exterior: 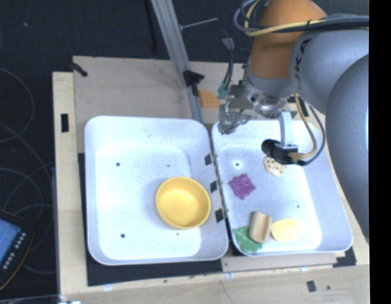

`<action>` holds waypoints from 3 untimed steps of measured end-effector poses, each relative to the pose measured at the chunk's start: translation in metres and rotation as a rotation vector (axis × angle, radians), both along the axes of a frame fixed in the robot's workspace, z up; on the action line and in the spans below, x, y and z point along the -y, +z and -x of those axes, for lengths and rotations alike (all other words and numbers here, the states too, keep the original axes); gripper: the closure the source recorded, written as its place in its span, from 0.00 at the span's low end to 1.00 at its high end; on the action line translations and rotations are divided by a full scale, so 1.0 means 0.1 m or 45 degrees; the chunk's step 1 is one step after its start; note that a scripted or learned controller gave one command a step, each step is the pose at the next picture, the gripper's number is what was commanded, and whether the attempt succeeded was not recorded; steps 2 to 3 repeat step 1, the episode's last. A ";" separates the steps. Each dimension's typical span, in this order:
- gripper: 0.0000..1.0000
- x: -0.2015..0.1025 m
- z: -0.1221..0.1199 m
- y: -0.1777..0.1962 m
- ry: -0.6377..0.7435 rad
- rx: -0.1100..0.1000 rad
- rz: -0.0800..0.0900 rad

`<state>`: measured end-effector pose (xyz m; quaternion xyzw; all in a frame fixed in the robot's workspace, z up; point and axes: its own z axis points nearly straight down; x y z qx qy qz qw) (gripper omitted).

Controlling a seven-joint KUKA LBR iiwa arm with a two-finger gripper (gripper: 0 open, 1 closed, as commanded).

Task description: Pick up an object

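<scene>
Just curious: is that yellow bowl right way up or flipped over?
Right way up: the yellow bowl in the left bin shows its open hollow and rim, with nothing inside.

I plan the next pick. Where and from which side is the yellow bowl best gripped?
Probably its rim, from straight above: the yellow bowl sits upright and open-side up, alone in the left bin, so one finger can go inside the wall and one outside.

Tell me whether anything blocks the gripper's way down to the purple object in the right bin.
Nothing visible does. The gripper sits above the right bin's far left corner, and the purple object lies on bare floor nearer the camera. The cookie-like piece lies off to the right, and the tan cylinder lies beyond it.
</scene>
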<state>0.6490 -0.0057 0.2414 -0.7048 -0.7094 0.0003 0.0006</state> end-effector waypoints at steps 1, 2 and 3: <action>1.00 -0.55 -0.04 -0.10 0.000 0.000 0.000; 1.00 -0.55 -0.04 -0.10 0.000 0.000 0.000; 1.00 -0.55 -0.04 -0.10 0.000 0.000 0.000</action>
